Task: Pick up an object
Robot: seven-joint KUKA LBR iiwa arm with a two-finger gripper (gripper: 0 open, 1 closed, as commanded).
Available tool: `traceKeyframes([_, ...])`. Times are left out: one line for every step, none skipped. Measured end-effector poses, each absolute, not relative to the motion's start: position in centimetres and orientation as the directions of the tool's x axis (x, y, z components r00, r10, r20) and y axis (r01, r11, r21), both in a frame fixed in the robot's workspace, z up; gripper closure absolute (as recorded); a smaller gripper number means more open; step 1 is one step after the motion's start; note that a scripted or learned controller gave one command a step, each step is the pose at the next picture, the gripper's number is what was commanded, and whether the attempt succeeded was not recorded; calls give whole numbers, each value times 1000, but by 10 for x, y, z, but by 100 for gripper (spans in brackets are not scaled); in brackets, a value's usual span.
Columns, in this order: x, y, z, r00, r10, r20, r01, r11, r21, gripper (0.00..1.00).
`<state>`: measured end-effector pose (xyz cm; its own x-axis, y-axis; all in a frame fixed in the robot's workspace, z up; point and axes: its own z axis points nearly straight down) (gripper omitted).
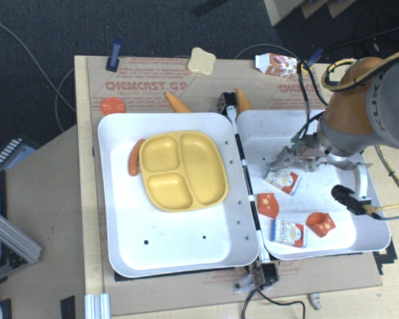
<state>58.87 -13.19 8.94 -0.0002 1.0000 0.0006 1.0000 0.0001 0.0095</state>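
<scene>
While the grey arm [379, 105] reaches in from the right, its gripper [287, 159] hangs low over the right bin [266, 130], near the bin's middle. Whether the gripper is spread or pressed together cannot be told from this angle, and nothing is seen pinched in it. Just below it lies a small red-and-white carton [282, 181], tilted on the bin floor, very close to the gripper tip; contact cannot be judged. Further toward the near edge lie a red wedge [268, 205], a second carton [289, 232] and a red lump [320, 223], each apart from the others.

In the left bin [173, 248] a yellow divided plate [183, 169] sits flat, with a sausage [133, 158] just beside its left rim. On the desk [153, 85] behind the bins rest a bread slice [201, 60], a carrot [177, 102], a red disc [112, 105], a blue clip [114, 54] and a crumpled carton [277, 64].
</scene>
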Motion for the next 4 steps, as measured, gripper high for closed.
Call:
traceKeyframes([557, -114, 89, 2, 1000, -2, 1000, -2, 13, 0])
traceKeyframes([592, -144, 89, 0, 1000, 0, 1000, 0, 9, 0])
traceKeyframes([563, -134, 89, 1, 1000, -2, 1000, -1, 13, 0])
traceKeyframes([556, -181, 138, 1, 1000, -2, 1000, -1, 3, 0])
